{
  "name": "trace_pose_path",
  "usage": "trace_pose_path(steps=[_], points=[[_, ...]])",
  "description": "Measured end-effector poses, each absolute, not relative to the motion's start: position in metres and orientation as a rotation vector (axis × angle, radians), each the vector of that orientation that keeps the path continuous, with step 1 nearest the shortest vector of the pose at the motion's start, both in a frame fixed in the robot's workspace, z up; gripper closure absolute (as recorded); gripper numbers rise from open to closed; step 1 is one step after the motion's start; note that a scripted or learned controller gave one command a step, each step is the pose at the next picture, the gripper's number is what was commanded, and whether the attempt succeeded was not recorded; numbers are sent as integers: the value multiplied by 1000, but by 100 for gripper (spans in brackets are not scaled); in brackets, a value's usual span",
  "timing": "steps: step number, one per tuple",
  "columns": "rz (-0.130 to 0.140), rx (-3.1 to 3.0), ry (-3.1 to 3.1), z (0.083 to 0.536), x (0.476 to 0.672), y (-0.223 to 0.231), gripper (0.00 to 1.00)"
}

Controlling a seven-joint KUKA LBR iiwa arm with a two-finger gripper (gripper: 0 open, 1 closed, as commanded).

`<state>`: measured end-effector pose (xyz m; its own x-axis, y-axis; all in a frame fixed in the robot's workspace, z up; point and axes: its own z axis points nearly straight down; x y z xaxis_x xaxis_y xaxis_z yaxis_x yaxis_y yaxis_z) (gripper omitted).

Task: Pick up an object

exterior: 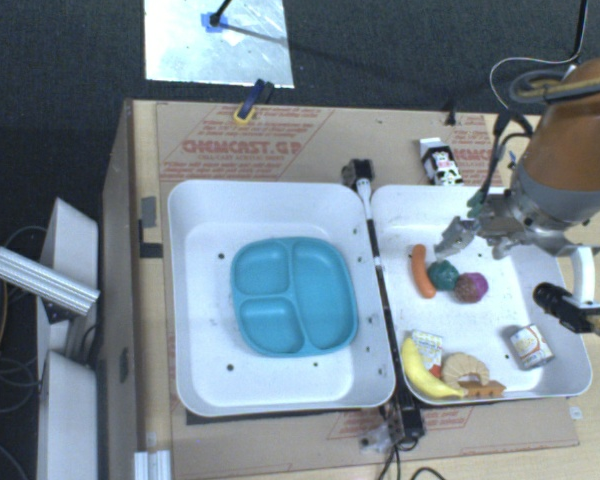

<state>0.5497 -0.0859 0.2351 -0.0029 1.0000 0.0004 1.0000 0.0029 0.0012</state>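
Left bin [195, 258] holds blue tray [293, 296] — right bin [560, 368]: carrot [421, 270], banana [426, 372]; gripper [477, 234] state unclear.

Brown bench [240, 138] with two white bins side by side: left bin [195, 268]; right bin [570, 368].

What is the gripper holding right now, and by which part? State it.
Nothing. The gripper hovers open over the right bin, just above the carrot and teal toy, with nothing between its fingers.
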Motion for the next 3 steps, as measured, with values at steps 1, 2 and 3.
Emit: trace_pose_path(steps=[1,2,3], points=[[1,2219,2221,84,562,-106,0],[0,2221,2222,84,505,-116,0],[3,2217,2223,85,568,-123,0]])
